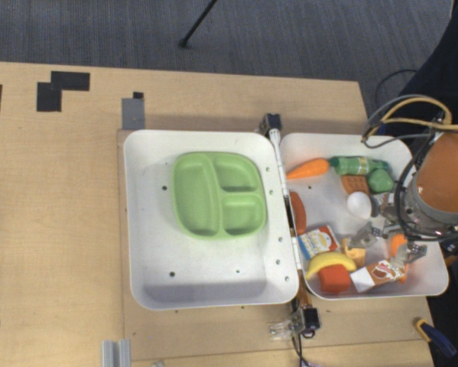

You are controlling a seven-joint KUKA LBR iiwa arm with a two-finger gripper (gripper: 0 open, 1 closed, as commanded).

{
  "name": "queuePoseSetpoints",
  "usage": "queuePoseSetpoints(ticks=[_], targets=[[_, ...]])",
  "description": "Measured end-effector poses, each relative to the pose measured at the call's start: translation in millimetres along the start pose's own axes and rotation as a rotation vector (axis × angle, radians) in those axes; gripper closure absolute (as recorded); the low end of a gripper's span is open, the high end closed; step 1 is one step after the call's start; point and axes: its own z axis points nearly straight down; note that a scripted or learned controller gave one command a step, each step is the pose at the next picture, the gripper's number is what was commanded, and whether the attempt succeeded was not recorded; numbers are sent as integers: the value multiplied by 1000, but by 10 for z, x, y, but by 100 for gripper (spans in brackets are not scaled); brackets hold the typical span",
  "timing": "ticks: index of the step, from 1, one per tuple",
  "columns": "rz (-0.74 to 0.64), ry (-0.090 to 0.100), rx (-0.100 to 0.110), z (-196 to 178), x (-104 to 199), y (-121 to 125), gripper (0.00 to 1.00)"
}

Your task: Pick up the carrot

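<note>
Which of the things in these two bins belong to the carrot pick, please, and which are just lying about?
Job:
carrot, right bin, gripper

Lying about:
green divided plate in left bin, banana, white egg, green bottle, snack packets

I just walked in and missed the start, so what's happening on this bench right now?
A robot arm reaches in from the right over the right bin, which holds a jumble of toy food. Its gripper sits low among the items near the bin's middle, by a white egg and a banana. The carrot it is meant to pick up lies untouched at the bin's far left corner, apart from the gripper. The left bin holds a green divided plate.
</note>
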Motion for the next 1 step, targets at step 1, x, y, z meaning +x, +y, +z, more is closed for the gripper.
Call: queuePoseSetpoints(ticks=[1], targets=[[-144,-8,-6,-1151,-45,52,0]])
